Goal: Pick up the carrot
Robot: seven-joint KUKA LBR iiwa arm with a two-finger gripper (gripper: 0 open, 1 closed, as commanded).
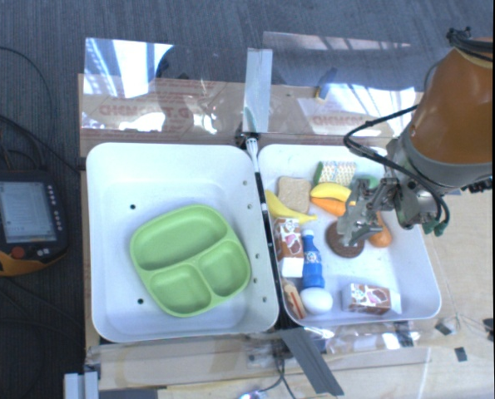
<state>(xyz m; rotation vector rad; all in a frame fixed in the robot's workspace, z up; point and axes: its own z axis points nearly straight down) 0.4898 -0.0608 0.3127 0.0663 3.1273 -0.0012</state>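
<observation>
Camera view shows the claw (359,223) low in the right bin (413,302), whether spread or closed I cannot tell. The carrot (334,207) lies just beside it, under the banana (329,193). Grasping and lifting appear still undone.

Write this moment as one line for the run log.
gripper: over right bin, among items | carrot: beside gripper, not lifted | green tray: left bin

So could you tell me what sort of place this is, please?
Probably a robotics lab: a grey and orange arm reaches over two white bins of toy food, beside a teach pendant.
</observation>
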